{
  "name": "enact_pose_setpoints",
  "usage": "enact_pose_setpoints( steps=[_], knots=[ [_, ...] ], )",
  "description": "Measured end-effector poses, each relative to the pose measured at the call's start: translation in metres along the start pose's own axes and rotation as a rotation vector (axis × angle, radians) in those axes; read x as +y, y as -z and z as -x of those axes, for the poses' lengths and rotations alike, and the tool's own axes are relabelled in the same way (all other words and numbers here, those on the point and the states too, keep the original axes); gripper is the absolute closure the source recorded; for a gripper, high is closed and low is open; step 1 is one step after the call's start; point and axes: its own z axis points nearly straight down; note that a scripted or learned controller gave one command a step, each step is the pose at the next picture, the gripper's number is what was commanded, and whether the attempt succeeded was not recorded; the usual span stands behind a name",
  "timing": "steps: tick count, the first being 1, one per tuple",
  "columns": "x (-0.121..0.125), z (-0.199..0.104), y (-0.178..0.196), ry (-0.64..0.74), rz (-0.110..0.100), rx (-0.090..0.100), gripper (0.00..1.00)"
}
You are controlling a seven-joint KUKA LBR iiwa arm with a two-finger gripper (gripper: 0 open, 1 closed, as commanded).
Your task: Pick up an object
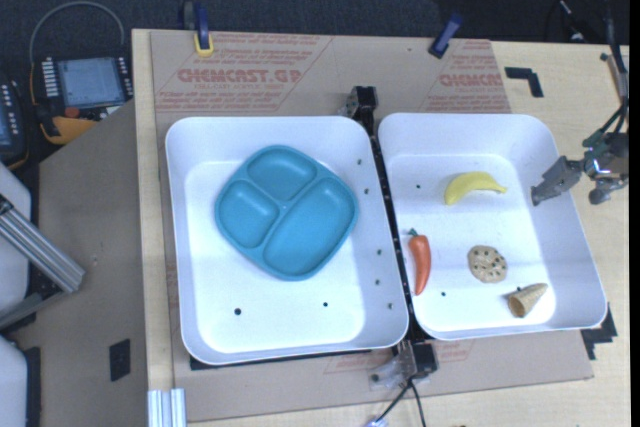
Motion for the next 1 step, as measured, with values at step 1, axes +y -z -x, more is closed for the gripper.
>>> enact_pose_setpoints(
  steps=[1],
  knots=[
    [0.0022, -0.0007, 0.0065, 0.004, 0.013, -0.003, 0.00]
  ],
)
